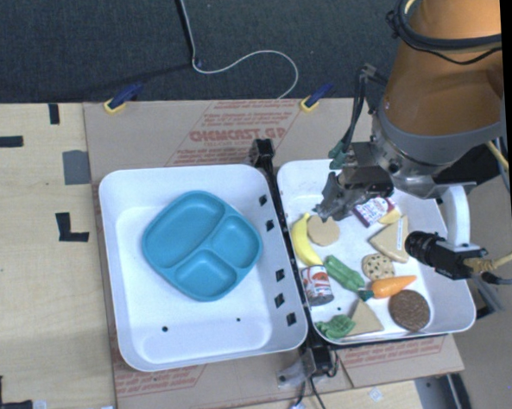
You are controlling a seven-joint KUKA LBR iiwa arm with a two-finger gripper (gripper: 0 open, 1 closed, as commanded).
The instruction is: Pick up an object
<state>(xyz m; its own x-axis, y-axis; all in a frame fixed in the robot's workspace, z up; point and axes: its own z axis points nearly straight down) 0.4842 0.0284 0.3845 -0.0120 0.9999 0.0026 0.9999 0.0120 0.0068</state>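
The gripper [332,205] is hanging low over the far-left part of the right bin [464,323], its dark fingers pointing down toward a round tan cookie [323,232] that is lying just below them; whether those fingers are spread or pressed together I cannot tell, since they are blurring into one dark shape from this angle, and nothing is visibly sitting between them. The grey arm with its orange band [452,14] is reaching in from the right and covering the bin's far corner. A banana [303,241] is lying just left of the cookie, against the bin's left wall. Toward the near side, a green pickle-like piece [344,273] is lying at a slant, with a small can [318,285] beside it, a carrot [392,285], a speckled cracker [376,264], a brown round patty [409,309] and a leafy green piece [336,327]. A pale wedge [390,239] is sitting near the right side. In the left bin [125,190], a blue divided plate [201,244] is resting alone.
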